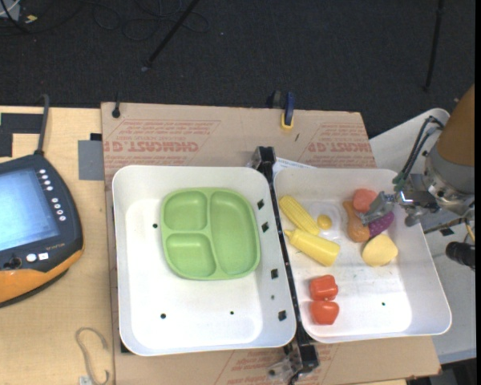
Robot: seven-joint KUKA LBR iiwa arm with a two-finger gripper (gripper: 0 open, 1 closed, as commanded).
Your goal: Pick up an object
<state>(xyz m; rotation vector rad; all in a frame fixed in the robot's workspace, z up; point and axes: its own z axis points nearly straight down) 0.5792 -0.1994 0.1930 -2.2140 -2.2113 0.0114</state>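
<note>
Two cardboard sheets (pixel 164 139) under the bins carry upside-down red print reading "OKOMATSU". Two white bins: the left bin (pixel 136 295) holds one green divided plate (pixel 208 233). The right bin (pixel 417 311) holds two yellow corn cobs (pixel 298 213), one lemon (pixel 379 249), one red pepper (pixel 324 297) and small orange and purple pieces. The gripper (pixel 382 208) hangs over those pieces; whether it pinches anything I cannot tell.

Arm in from the right, orange band up top, gripper (pixel 382 208) low, fingers angled left-down.
</note>
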